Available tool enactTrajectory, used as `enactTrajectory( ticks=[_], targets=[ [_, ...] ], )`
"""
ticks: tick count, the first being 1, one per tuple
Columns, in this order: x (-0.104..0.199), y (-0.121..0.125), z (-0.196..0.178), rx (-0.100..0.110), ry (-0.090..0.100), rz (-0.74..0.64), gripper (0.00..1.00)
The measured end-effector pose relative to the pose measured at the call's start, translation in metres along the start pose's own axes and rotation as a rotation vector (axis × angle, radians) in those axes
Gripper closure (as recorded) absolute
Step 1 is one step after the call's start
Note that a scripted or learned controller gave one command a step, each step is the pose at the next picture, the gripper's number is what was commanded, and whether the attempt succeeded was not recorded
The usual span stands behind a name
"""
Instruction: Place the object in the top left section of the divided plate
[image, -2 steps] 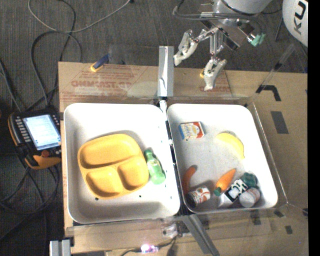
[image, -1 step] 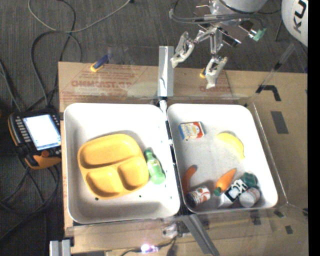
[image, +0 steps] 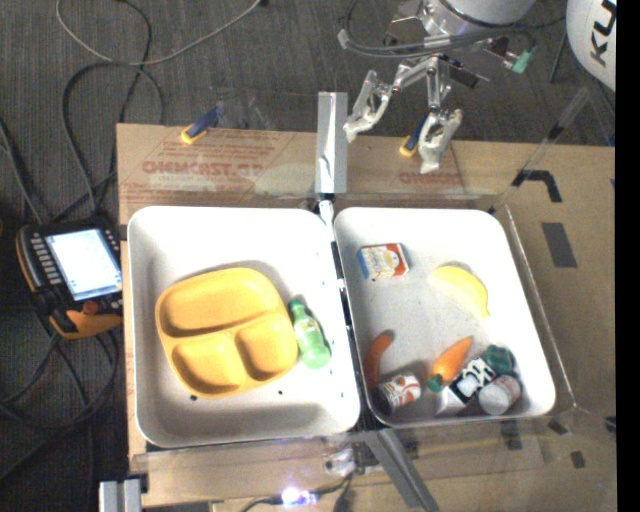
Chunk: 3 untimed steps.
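gripper (image: 402, 122) hovering above bins, fingers spread, gripping nothing | green bottle (image: 309, 334) lying in left bin, touching yellow divided plate (image: 226, 342) | likely light, rigid, slippery; gripping across the body looking best

My workplace: robotics lab test cell. Two white bins (image: 150, 400) on cardboard-topped bench (image: 570, 300), clear guard panels at far rim. Loose cables (image: 90, 60) across grey carpet. Handheld control pendant (image: 75, 268), screen lit, on floor at left. Toy food as test props.
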<state>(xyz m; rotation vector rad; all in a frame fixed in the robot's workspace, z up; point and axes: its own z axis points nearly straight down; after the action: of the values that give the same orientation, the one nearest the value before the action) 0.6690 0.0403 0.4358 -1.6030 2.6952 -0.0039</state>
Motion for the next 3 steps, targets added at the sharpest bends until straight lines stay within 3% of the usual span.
enactTrajectory(
  ticks=[3],
  targets=[
    [0.052,-0.028,0.001,-0.004,-0.002,-0.806,0.0]
  ],
)
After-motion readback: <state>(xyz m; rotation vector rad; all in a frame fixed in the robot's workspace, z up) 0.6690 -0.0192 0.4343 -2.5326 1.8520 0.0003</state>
